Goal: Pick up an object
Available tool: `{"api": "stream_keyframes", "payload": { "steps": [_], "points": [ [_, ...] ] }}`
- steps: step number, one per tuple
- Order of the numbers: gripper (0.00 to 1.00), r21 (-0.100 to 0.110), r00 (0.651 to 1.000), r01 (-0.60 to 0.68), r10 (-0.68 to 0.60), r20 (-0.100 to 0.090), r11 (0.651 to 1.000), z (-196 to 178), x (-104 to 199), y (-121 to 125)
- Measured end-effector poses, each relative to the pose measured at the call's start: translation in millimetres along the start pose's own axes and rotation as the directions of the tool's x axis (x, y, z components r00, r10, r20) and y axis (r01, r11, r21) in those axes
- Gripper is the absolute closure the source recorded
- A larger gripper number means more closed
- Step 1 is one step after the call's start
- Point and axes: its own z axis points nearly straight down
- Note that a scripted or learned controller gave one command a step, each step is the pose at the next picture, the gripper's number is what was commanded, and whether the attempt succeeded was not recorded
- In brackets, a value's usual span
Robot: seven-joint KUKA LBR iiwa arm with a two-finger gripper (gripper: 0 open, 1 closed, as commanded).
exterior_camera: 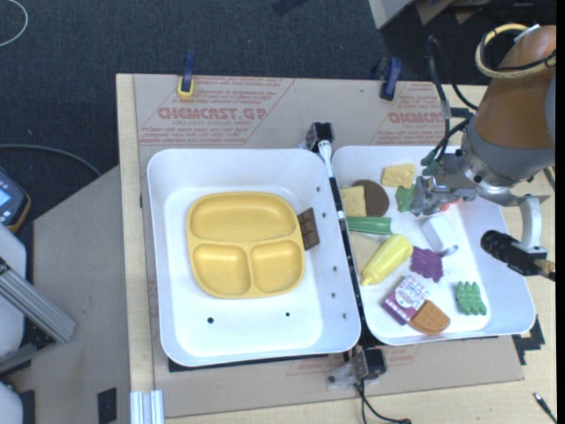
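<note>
My gripper (430,200) hangs over the upper middle of the right bin (508,318), the grey arm with its orange band reaching in from the right. Beside it on the left lies a small green piece (404,199), and a grey-white item (437,234) lies just below it. Around these lie a pale yellow block (399,175), a brown round cookie (374,198), a green pod (369,225), a yellow banana-like toy (387,260), purple grapes (427,262), a pink-white packet (406,295), an orange slice (431,317) and a green bumpy piece (470,298).
The left bin (168,237) holds a yellow three-compartment tray (243,243) with a small brown bar (308,228) at its right edge. A black part (512,252) of the arm juts over the right bin's right side. Clamps (389,78) hold the board at the back.
</note>
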Motion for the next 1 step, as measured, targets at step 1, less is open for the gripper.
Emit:
{"api": "stream_keyframes", "payload": {
  "steps": [1],
  "points": [
    [1.00, 0.001, 1.000, 0.000, 0.000, 0.000, 1.000, 11.2, 46.8, 20.6]
  ]
}}
